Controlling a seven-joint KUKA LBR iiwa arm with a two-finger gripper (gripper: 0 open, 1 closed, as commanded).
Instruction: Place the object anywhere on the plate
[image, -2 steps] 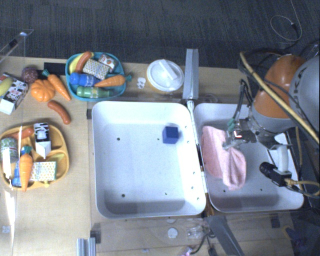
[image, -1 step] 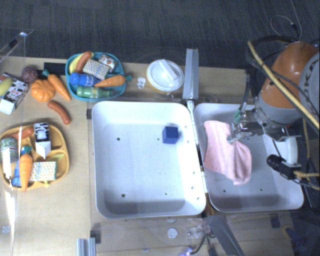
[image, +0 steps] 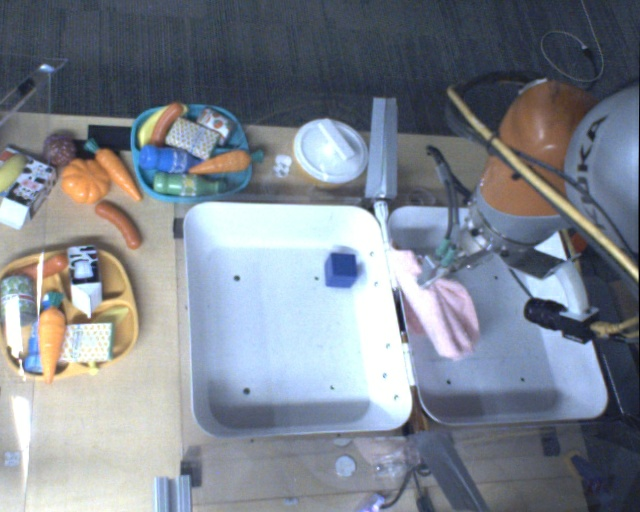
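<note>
Orange and yellow toy food is seen off-bench at far left: a yellow tray (image: 118, 300) of items, loose carrots, and a blue bowl (image: 190, 185) further up. A white lidded container (image: 331, 150) sits behind the bins. One blue cube (image: 342, 268) lies in the left bin (image: 250, 400), near its right wall. A pink cloth (image: 445, 312) is draped in the right bin (image: 520, 395), its upper left corner up against the divider. The gripper (image: 438, 268) is at the cloth's upper edge; cloth appears pinched between the fingers, though it cannot be confirmed. No plate can be identified, so the target is unclear. Risks judged: a thin fabric pinch could slip on lift, and trailing cloth could snag on the bin wall.
</note>
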